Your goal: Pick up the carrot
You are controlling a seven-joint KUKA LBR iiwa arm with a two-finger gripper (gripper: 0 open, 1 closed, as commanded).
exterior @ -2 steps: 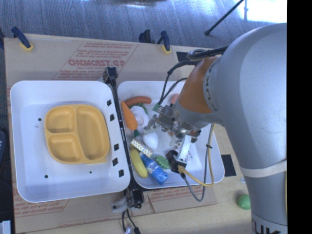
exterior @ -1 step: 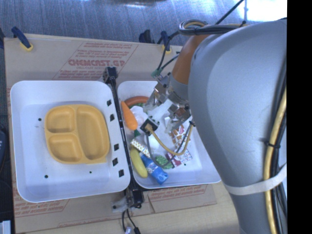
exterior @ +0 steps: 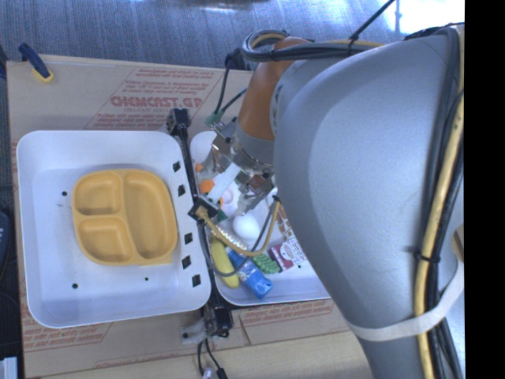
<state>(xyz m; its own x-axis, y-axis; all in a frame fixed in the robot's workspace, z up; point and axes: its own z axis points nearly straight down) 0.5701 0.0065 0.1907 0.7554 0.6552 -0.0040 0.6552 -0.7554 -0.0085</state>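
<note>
The carrot (exterior: 207,186) shows as a small orange piece at the left wall of the right bin (exterior: 304,290), partly hidden by the gripper. My gripper (exterior: 225,184) reaches down into that bin right over and beside the carrot, under the orange band of the wrist (exterior: 256,109). The big grey arm covers most of the right bin.
The left bin (exterior: 31,212) holds a yellow divided plate (exterior: 125,215). In the right bin's near part lie a white egg (exterior: 246,227), a yellow banana-like piece (exterior: 222,260), a blue item (exterior: 254,279), a green piece (exterior: 266,264) and a red-and-white packet (exterior: 289,253).
</note>
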